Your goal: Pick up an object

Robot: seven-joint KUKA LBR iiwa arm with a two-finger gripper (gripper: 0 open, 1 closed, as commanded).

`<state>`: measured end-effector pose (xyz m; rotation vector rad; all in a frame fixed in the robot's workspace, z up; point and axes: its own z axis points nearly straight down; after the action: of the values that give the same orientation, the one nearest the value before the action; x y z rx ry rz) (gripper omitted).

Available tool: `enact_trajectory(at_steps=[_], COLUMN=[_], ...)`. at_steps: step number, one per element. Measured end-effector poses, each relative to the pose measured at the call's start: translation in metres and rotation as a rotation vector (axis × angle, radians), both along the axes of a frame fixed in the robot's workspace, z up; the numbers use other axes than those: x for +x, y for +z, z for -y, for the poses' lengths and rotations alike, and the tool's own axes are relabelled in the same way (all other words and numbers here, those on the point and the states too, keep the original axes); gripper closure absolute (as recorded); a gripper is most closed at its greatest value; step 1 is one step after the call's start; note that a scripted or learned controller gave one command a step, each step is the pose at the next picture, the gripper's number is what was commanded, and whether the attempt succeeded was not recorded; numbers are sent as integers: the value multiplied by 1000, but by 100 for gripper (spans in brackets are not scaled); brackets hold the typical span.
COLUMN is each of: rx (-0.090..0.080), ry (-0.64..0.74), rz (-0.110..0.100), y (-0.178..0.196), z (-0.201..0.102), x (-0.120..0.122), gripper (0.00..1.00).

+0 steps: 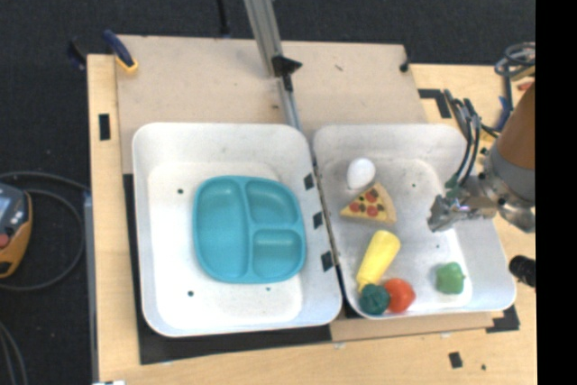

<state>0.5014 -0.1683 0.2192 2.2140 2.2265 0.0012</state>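
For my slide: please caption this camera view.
Grey two-finger gripper above right white bin holding toy food; left bin holds teal plate.

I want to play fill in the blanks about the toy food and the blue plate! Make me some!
1. The blue plate lies in the ____ bin.
2. The pizza slice lies just below the ____ egg.
3. The red tomato sits in the right bin, close below the ____ corn cob.
4. The gripper hangs over the ____ bin.

Missing words: left; white; yellow; right
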Motion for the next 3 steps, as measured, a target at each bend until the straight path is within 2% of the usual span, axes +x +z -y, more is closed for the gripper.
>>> enact_trajectory(at_steps=[3], rx=[1], ry=[2], rz=[2], y=[31], z=[-142], x=[4], gripper=[100])
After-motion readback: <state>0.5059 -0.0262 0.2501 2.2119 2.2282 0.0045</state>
